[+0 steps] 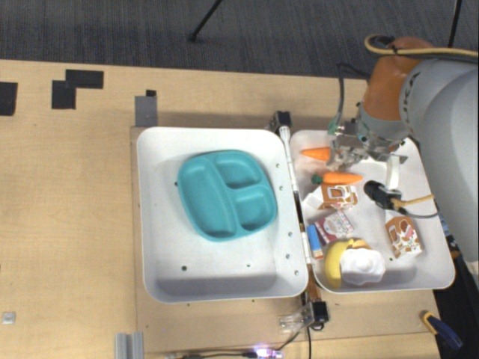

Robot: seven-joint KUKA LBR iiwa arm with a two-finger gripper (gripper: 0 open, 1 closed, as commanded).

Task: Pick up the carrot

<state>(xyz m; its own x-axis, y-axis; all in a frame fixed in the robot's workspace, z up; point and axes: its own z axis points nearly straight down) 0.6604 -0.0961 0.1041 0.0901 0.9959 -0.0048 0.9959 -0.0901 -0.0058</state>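
Over the right bin [441, 275], pincer [346, 155] just above the carrot [340, 178].

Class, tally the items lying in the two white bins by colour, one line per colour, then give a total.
Teal: 1, divided plate
Orange: 2, carrots
Brown and white: 2, packets
Blue: 1, small tube
Yellow: 1, lemon
White: 1, cloth
Total: 8

Light wooden table [67, 223], dark grey carpet floor [112, 13] beyond it, thin black stand legs [217, 10] crossing the carpet
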